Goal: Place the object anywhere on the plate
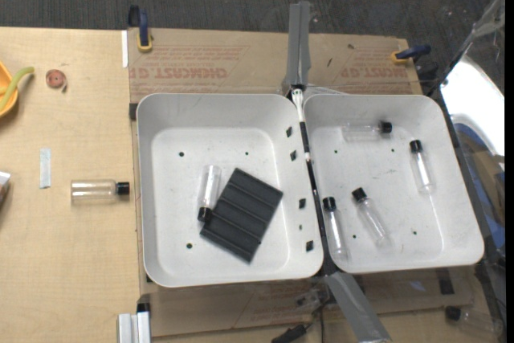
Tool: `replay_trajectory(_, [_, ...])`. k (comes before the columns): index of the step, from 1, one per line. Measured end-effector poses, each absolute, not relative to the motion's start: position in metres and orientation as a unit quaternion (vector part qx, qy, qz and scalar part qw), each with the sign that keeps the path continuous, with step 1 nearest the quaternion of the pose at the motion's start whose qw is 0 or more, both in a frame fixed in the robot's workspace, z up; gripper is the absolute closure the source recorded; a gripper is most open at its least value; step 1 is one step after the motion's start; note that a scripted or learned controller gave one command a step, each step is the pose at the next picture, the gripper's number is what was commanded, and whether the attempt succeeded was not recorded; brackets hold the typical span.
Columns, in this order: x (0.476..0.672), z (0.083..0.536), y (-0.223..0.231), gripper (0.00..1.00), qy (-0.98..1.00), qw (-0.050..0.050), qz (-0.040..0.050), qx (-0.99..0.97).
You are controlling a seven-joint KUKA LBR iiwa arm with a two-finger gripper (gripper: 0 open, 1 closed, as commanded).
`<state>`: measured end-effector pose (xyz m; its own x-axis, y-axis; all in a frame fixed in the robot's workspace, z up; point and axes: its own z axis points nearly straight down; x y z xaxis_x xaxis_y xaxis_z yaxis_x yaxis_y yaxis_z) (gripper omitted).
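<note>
A black ribbed plate (241,214) lies tilted in the front middle of the left bin (161,132). A clear vial with a black cap (209,190) lies along the plate's left edge, cap toward the front, touching or just overlapping the edge. The right bin (450,245) holds several more clear, black-capped vials: one near the back (365,130), one at the right (421,165), one in the middle (369,214), and one against the left wall (332,227).
Another vial (98,189) lies on the wooden bench left of the bins. An orange object (6,88) and a small round disc (55,79) sit at the far left. A grey bar (299,44) runs back from between the bins.
</note>
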<state>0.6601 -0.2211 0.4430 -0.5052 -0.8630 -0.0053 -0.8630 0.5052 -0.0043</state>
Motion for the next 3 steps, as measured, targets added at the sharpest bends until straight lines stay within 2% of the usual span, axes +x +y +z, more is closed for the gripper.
replay_trajectory(3, [0.66, 0.4414, -0.2127, 0.0, 0.553, 0.003, 0.0004, -0.833])
